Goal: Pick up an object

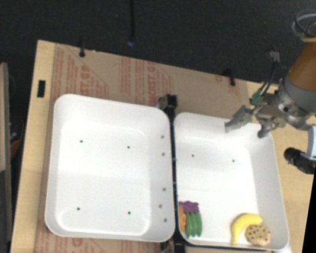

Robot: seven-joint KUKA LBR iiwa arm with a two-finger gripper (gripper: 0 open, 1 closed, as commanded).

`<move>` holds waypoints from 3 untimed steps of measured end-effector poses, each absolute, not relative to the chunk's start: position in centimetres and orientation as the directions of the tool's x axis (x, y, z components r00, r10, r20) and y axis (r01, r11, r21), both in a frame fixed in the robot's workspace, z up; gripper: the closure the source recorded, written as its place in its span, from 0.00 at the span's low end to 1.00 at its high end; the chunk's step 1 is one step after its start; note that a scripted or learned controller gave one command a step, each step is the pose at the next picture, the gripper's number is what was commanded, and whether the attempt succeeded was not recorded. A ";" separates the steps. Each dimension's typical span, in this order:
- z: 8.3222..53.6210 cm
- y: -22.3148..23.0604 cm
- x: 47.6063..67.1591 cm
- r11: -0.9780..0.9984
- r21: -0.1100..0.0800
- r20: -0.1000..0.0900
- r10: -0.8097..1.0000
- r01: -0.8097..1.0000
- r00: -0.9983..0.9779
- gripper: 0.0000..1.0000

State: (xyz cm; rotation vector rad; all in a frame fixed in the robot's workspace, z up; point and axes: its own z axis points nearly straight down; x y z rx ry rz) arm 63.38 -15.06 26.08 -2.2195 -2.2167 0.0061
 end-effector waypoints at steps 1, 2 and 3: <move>26.5 -15.0 63.5 -0.001 0.001 0.000 1.000 1.000 0.001 0.00; 21.7 -14.4 62.8 -0.001 -0.003 0.000 1.000 1.000 0.001 0.00; 15.5 -14.2 63.0 -0.001 -0.005 0.000 1.000 1.000 0.001 0.00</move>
